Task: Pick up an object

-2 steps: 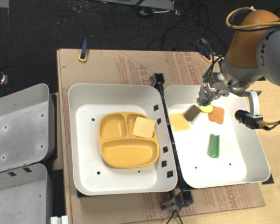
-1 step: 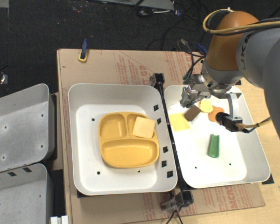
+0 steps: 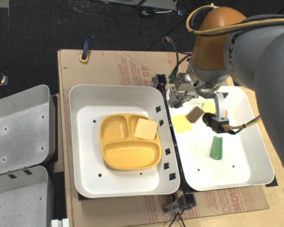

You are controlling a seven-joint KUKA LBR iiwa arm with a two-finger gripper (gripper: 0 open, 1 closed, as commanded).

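My gripper (image 3: 178, 97) hangs over the far left corner of the right bin (image 3: 236, 176), close to the wall between the two bins. Just in front of it lie a flat yellow piece (image 3: 180, 123) and a small brown block (image 3: 195, 114). A smaller yellow piece (image 3: 208, 107) lies beside the brown block, partly behind a black fitting on the arm. A green cylinder (image 3: 217, 148) lies near the middle of the right bin. Nothing shows between the gripper and these objects that I can call a hold.
The left bin (image 3: 85, 174) holds a yellow divided plate (image 3: 128, 150) with a pale yellow block (image 3: 146, 129) on its far right compartment. The arm's orange band (image 3: 217, 25) and grey body cover the right bin's far right side. A blue-and-yellow clip (image 3: 85, 51) lies on the cardboard at the back left.
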